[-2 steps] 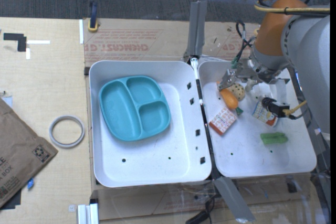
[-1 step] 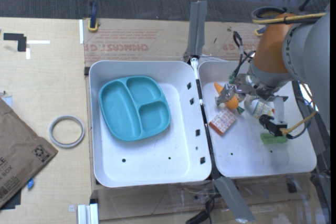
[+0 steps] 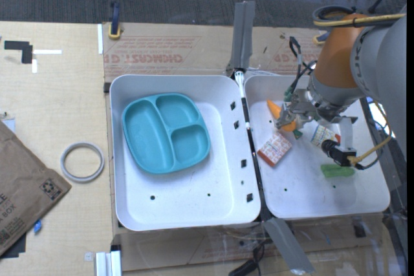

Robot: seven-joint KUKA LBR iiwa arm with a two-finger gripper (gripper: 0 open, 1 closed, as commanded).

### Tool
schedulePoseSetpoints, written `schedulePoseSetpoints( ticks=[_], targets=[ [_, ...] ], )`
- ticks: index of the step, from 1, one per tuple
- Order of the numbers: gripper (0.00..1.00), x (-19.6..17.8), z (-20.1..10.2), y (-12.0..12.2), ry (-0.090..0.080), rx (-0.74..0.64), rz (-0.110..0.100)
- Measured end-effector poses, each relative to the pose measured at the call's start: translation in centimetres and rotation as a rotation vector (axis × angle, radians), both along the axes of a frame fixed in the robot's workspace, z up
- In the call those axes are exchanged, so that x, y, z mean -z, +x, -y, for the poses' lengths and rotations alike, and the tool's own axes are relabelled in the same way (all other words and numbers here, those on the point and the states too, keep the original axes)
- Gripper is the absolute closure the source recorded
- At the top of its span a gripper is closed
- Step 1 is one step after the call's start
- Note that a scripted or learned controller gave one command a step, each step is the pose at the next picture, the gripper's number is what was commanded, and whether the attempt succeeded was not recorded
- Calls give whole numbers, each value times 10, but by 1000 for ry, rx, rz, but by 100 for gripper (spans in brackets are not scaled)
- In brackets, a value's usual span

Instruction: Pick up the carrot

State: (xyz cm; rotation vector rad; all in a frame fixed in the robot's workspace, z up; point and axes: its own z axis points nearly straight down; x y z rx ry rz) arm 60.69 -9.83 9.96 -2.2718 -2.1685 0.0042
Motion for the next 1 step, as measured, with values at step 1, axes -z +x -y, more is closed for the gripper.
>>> schedulePoseSetpoints(
  ticks=[1],
  targets=[
    [100, -92, -49, 29, 0, -368, 3]
  ],
)
